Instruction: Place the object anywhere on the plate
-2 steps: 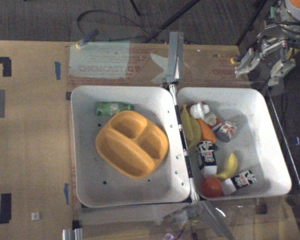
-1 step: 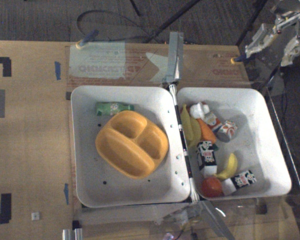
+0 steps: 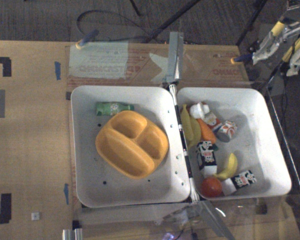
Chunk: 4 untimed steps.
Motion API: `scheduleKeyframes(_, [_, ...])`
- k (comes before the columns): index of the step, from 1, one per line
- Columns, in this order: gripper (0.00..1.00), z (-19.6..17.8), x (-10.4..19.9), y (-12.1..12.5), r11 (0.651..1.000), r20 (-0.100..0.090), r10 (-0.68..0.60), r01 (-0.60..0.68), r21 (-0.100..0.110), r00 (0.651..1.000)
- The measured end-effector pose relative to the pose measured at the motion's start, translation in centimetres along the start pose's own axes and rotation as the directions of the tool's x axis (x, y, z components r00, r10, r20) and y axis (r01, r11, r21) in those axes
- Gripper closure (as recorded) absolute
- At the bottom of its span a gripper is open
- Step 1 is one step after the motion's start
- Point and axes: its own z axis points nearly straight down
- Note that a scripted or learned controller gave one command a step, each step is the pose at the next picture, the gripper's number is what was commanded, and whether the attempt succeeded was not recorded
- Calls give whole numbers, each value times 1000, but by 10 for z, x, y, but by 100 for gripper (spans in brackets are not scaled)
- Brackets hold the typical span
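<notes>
An orange-yellow plate (image 3: 132, 144) with three compartments lies in the left bin (image 3: 85, 174), and nothing rests on it. A green packet (image 3: 114, 108) lies flat just behind the plate, near the bin's far wall. The right bin (image 3: 260, 134) holds several toy foods: a yellow banana (image 3: 228, 166), a red tomato (image 3: 211, 186), an orange carrot (image 3: 206, 131), a second banana (image 3: 188, 124) against the left wall, and cow-print cartons (image 3: 206, 156). My gripper (image 3: 285, 36) hangs at the top right, beyond the right bin's far corner and well away from every object.
A metal divider bar (image 3: 174, 64) runs back from between the bins. Black tripod legs (image 3: 190, 4) and cables cross the floor behind the bench. Blue tape marks (image 3: 57, 70) dot the brown benchtop on the left.
</notes>
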Motion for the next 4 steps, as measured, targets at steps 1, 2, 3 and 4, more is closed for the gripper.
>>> scheduleKeyframes(1, [0, 28, 39, -15, 1000, 0, 16, -16, 0, 1000])
scheduleKeyframes(2, [0, 34, 60, -24, 1000, 1, 11, -11, 4, 1000])
scheduleKeyframes(3, [0, -5, 59, -24, 998, 0, -68, 68, 7, 998])
scheduleKeyframes(4, [100, -15, 58, -25, 998, 6, -65, 65, 11, 998])
